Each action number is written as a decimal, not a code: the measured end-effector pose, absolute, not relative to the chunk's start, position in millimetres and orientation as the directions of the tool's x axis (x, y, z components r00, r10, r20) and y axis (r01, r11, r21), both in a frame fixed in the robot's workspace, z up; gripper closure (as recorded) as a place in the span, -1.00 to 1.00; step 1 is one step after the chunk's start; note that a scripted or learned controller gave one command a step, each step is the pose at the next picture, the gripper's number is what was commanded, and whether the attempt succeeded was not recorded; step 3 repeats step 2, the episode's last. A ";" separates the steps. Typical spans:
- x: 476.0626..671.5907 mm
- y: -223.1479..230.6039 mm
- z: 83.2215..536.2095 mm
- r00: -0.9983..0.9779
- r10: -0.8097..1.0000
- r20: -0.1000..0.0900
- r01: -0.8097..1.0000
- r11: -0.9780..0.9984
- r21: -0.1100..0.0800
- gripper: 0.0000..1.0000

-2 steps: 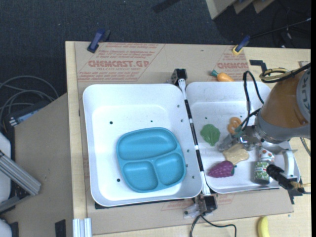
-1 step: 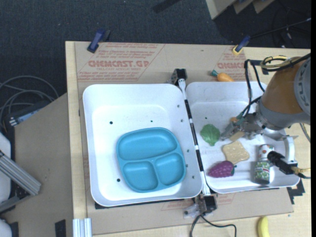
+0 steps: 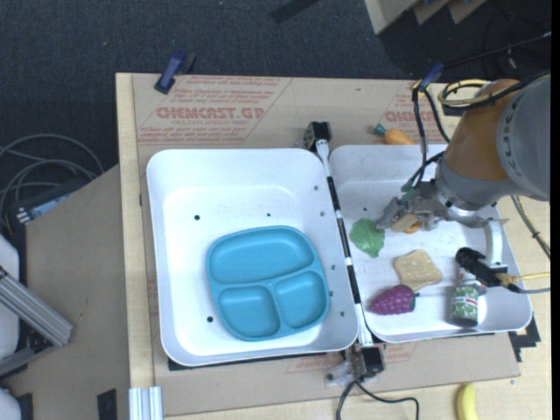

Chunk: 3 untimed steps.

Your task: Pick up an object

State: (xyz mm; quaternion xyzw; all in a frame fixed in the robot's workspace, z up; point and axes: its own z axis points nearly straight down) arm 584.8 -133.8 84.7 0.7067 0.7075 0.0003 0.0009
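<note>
Worktop (image 3: 219,103) carries two white bins. Left bin (image 3: 175,182) holds a blue divided plate (image 3: 262,280). Your targets sit in the right bin (image 3: 367,169): green leafy piece (image 3: 367,237), toast slice (image 3: 417,269), purple grapes (image 3: 392,300), small can (image 3: 465,303). All look like light toy food. The leaf is probably soft, so pinch it mid-body. Hand (image 3: 409,210) hovers just above-right of the leaf, over something orange; I can't tell its state. The divider wall crowds the leaf's left side.

A robotics lab: a grey industrial arm with an orange band (image 3: 490,138) reaches over a brown cardboard-topped bench (image 3: 219,112) clipped at its far edge, with loose black cables (image 3: 35,169) coiled on dark carpet (image 3: 70,33) at the left.
</note>
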 end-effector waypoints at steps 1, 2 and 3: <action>585.0 -133.9 94.8 -0.001 1.000 -0.002 1.000 0.001 0.003 1.00; 531.1 -59.6 185.3 -0.002 1.000 0.001 1.000 0.002 0.001 1.00; 531.1 -59.6 185.3 -0.002 1.000 0.001 1.000 0.002 0.001 1.00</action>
